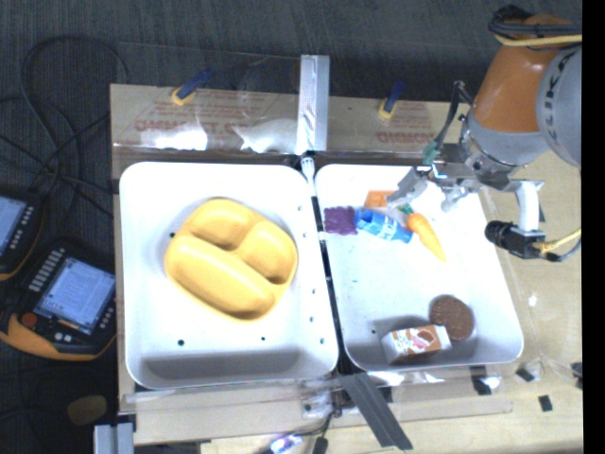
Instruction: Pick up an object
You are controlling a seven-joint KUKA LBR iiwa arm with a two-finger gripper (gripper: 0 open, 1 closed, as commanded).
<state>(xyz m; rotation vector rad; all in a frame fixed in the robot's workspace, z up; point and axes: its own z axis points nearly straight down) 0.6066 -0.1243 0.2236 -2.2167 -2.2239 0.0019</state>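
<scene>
We see the hand (427, 189) hanging spread and empty just above the carrot (427, 235), beside the blue packet (386, 224), presumably lined up for a grab.

The worktop (142, 102) is a pale board on dark carpet (189, 17). At its twelve o'clock edge sit two clamps with yellow and blue handles, one (192, 87) at eleven and one (389, 104) at one, with crumpled clear plastic (265, 135) between them. At nine o'clock, off the worktop, lie two handheld control pendants (66, 301) with lit screens, and black cables (57, 102) loop above them at ten.
</scene>
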